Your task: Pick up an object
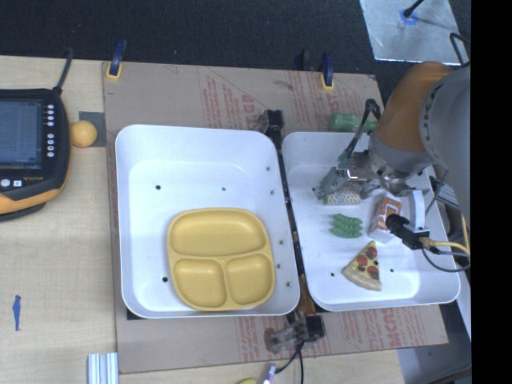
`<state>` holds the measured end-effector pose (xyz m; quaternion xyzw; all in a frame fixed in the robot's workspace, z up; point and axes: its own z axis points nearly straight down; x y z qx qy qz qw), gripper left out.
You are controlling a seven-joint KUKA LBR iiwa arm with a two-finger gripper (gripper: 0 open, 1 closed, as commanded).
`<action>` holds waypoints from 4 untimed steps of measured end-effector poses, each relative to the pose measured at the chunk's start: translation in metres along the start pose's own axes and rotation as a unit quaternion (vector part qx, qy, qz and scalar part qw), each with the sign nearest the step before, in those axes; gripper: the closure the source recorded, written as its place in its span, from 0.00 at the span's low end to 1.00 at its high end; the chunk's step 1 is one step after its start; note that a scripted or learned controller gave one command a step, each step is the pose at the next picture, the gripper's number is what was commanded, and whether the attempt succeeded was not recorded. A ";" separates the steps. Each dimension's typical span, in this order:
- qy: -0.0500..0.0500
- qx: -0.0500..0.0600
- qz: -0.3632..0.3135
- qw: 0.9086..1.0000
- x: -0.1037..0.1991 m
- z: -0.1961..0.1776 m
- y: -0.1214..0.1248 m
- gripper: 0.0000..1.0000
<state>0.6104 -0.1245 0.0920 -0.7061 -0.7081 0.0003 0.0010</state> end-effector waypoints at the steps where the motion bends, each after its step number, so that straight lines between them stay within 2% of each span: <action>1: 0.000 0.001 -0.002 1.000 -0.001 -0.010 0.000 1.00; 2: 0.000 0.000 -0.001 1.000 0.056 -0.100 -0.041 1.00; 3: 0.000 0.000 0.000 1.000 0.102 -0.125 -0.038 1.00; 4: 0.000 0.001 -0.001 1.000 0.152 -0.143 -0.063 1.00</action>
